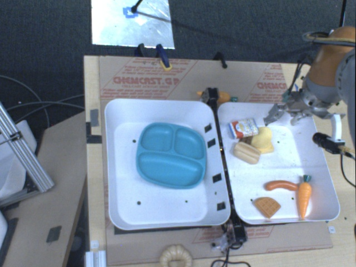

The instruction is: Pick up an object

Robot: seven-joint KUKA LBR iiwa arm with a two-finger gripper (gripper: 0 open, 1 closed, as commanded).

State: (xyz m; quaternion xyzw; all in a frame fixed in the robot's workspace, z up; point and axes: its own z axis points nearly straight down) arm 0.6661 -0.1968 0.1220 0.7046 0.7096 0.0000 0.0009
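The right bin (pixel 325 177) holds several toy foods. A small red, white and blue carton (pixel 243 128) lies near its back left, with a yellow piece (pixel 263 141) and a tan bread roll (pixel 246 152) beside it. Toward the front lie an orange sausage (pixel 281 186), a carrot (pixel 303 197) and a brown waffle (pixel 267 206). My gripper (pixel 281 119) hangs over the back of this bin, just right of the carton and above the yellow piece. Its fingers stand open with nothing between them.
The left bin (pixel 119 166) bears a blue divided plate (pixel 171 154). Black clips run along the wall between the bins (pixel 218 160). A pale ring (pixel 177 256) lies in front of the bench, and a shiny sheet (pixel 132 15) behind it.
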